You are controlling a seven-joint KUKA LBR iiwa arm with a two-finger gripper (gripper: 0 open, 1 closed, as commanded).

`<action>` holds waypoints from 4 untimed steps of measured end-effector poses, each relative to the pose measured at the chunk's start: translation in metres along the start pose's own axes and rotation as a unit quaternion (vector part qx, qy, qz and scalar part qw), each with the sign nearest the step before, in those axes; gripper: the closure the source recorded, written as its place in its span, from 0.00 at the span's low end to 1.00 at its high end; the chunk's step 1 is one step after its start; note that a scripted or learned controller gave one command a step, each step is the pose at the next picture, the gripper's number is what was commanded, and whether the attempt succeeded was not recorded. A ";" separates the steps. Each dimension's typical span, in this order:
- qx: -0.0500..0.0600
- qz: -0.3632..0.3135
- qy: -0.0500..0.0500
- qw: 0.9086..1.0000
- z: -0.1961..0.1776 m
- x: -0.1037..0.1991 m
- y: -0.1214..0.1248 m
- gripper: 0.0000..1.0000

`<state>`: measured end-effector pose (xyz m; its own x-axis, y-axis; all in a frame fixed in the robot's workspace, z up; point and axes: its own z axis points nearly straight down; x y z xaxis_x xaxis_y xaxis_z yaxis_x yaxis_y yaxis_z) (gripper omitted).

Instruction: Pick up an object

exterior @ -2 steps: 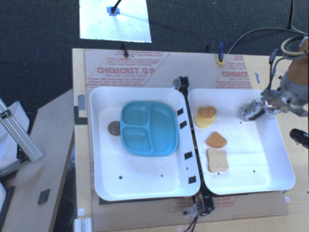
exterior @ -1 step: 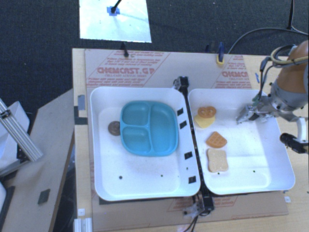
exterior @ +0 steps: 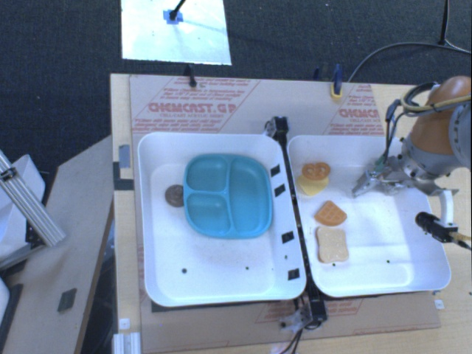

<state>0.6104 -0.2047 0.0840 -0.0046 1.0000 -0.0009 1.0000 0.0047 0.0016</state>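
Right now the arm (exterior: 442,135) reaches in from the right and bends low over the right bin (exterior: 413,271). Its gripper (exterior: 372,181) hangs near the upper part of this bin, with nothing visible between its fingers; whether they are released or clenched I cannot tell from this angle. In the same bin, near the wall between the two bins, lie four pieces of toy food: a pretzel (exterior: 316,171) resting on a yellow piece (exterior: 310,186), below them an orange piece (exterior: 330,214), and lowest a slice of bread (exterior: 332,245). All of them are apart from the gripper. The left bin (exterior: 214,279) holds a blue divided plate (exterior: 226,195), and a small round brownish thing (exterior: 174,195) lies just beside its left edge. Both bins stand side by side on the desk (exterior: 81,220).
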 end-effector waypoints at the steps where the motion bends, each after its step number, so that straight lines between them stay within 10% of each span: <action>1: -0.002 -0.001 -0.001 1.000 -0.012 0.000 0.001 1.00; 4: -0.001 -0.002 0.000 1.000 -0.154 0.003 0.019 1.00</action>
<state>0.6292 -0.2013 0.2382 -0.0076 1.0000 -0.0016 1.0000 0.0077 0.0046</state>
